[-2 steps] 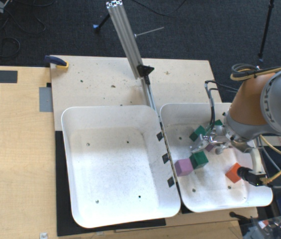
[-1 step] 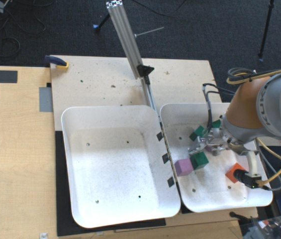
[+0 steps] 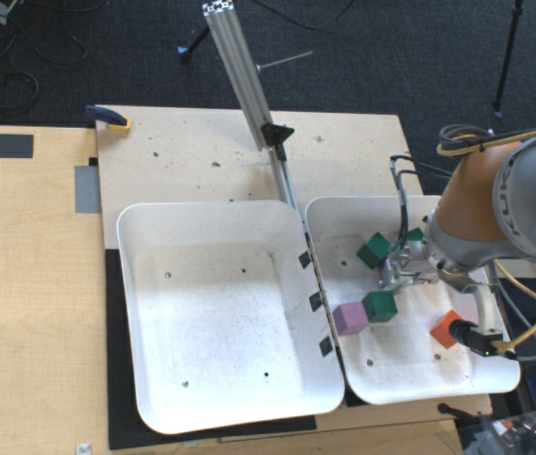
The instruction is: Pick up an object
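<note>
Below, pale bench [image 3: 201, 150], dark carpet [image 3: 362, 55] — gripper [image 3: 396, 275] among blocks in right bin [image 3: 438, 387], grip unreadable.

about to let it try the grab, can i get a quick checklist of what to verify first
1. Blocks within reach in the right bin: ok, four lie there.
2. Hand over a target: ok, it sits between the upper green block and the lower green block.
3. Block between the hand's grips: cannot tell.
4. Purple block free of its neighbour: not ok, it touches the lower green block.
5. Orange block unobstructed: not ok, cable partly covers it.
</note>
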You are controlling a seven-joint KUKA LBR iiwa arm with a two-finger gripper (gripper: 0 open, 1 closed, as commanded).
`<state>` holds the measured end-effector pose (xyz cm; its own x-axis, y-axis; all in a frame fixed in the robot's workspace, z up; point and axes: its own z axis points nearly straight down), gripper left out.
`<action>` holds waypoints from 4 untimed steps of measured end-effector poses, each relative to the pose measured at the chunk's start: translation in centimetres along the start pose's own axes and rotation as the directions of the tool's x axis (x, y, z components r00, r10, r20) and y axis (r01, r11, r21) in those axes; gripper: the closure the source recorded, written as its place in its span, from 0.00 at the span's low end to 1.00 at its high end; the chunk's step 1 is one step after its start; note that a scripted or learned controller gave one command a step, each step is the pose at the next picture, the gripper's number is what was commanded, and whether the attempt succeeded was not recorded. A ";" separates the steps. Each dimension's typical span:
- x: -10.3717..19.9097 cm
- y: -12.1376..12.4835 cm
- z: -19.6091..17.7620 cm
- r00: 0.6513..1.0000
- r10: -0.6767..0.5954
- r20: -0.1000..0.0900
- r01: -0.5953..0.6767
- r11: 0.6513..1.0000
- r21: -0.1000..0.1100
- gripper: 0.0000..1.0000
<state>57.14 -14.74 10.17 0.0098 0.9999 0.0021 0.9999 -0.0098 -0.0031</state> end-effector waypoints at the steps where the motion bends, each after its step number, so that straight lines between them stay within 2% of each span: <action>1: -0.7 0.9 -5.5 1.000 -0.009 0.003 0.009 1.000 -0.006 1.00; 2: -0.8 1.0 -10.8 1.000 -0.010 0.003 0.010 1.000 -0.006 1.00; 4: 9.1 -0.2 -9.7 1.000 -0.013 -0.001 0.013 1.000 0.002 1.00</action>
<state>57.06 -5.66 19.88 -0.0029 1.0000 0.0028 1.0000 0.0029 -0.0049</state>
